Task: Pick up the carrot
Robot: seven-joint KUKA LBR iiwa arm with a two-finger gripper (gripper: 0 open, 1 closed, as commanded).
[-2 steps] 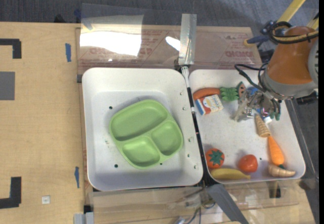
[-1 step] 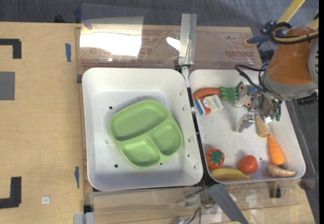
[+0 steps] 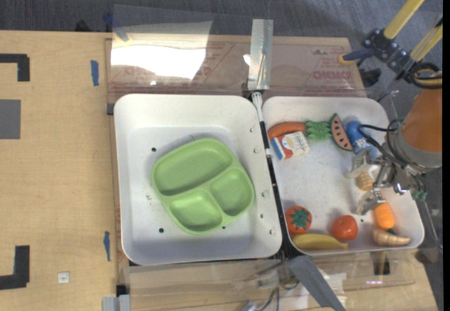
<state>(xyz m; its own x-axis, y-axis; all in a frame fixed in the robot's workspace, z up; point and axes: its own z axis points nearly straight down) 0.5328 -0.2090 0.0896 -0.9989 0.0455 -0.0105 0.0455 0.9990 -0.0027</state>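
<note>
Camera view is showing the gripper (image 3: 374,193) hanging low in the right bin (image 3: 316,183); whether it is parted or closed I cannot tell. The carrot (image 3: 288,129) is lying well away toward the bin's far-left corner, long axis running left-right, green top pointing toward the arm's side.

Orange-banded arm (image 3: 427,127), metal claw (image 3: 380,186)

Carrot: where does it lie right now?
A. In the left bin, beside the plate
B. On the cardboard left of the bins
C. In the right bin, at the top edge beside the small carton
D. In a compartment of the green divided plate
C: the carrot lies along the right bin's top edge, touching the small carton, far from the green divided plate in the left bin.
</note>
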